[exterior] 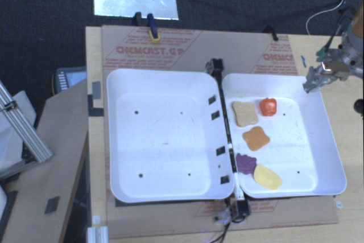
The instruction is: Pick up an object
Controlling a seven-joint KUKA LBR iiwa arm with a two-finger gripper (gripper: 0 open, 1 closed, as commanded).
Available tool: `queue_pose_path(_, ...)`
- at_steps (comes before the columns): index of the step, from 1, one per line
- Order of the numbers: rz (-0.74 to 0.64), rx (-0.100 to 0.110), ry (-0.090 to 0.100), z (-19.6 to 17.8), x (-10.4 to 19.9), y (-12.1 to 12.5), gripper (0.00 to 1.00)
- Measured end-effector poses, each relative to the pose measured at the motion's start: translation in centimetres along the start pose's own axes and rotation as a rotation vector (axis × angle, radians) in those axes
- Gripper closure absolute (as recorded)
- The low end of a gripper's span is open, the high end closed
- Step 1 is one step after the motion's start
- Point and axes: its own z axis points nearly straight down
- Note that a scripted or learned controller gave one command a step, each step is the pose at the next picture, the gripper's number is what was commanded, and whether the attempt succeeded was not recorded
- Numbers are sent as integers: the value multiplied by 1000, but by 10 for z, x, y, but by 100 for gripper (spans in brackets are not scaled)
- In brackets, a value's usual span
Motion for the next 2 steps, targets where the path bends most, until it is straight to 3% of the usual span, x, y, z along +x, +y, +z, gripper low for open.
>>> queue_pose_path(1, -23, -13, 4, -13, 109, 24, 100)
queue_pose_path(2, -23, -23, 4, -119, 198, 12, 100)
